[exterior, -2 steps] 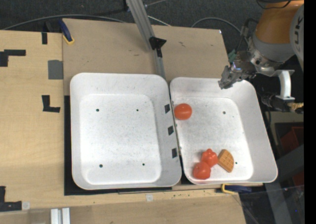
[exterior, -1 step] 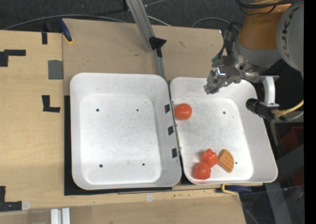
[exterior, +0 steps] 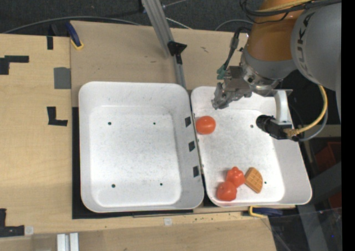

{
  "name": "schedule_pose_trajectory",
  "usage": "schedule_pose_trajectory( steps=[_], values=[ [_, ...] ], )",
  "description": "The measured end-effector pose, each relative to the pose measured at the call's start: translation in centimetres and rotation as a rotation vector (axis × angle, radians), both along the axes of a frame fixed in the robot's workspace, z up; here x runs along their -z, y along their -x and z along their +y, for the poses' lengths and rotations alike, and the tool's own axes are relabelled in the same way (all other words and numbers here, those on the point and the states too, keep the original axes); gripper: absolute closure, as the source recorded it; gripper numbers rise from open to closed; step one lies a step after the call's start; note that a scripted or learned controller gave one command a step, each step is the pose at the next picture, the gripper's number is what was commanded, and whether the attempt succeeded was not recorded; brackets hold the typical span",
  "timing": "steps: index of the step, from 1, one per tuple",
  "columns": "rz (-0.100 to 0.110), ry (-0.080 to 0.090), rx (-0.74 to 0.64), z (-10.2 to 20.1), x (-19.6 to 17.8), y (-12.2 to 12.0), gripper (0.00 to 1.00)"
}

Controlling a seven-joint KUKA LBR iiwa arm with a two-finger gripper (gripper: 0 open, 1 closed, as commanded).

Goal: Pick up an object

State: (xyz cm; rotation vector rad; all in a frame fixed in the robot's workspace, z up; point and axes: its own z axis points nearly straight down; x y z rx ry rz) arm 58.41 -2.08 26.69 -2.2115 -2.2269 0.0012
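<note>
1. nearest the camera, front of the right bin [exterior: 294, 189]: a red lump [exterior: 226, 191] touching a red pepper-like piece [exterior: 235, 176], and a tan waffle-textured piece [exterior: 254, 179] just beside them. they look like toy food, so i'd guess light, rigid, smooth plastic. the cluster is tight; fingers would likely bump a neighbour.
2. the waffle piece is flattish with its long axis slanting from upper left to lower right. thin edge, probably awkward to pinch off the floor.
3. mid bin, close to the left wall: an orange-red ball [exterior: 206, 125], tomato-like, sitting alone. my pick target. judged light and stiff, somewhat slippery, not fragile.
4. it's round, so no real long axis or heading that i can read. grip across the widest part, straight down, one finger clear of the bin wall. off-centre contact could make it roll.
5. farther back: my gripper [exterior: 221, 100] hangs over the rear left corner of the right bin, just behind and right of the ball, apart from it. nothing visible between the fingers; can't tell if they are spread or closed.
6. left bin [exterior: 89, 133] sits beside.
</note>
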Motion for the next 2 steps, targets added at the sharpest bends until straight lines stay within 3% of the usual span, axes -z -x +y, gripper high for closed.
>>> schedule_pose_trajectory(
  steps=[2],
  values=[
    [0.001, 0.0, 0.0, 10.0, 1.5, 4.3, 1.0]
  ],
)
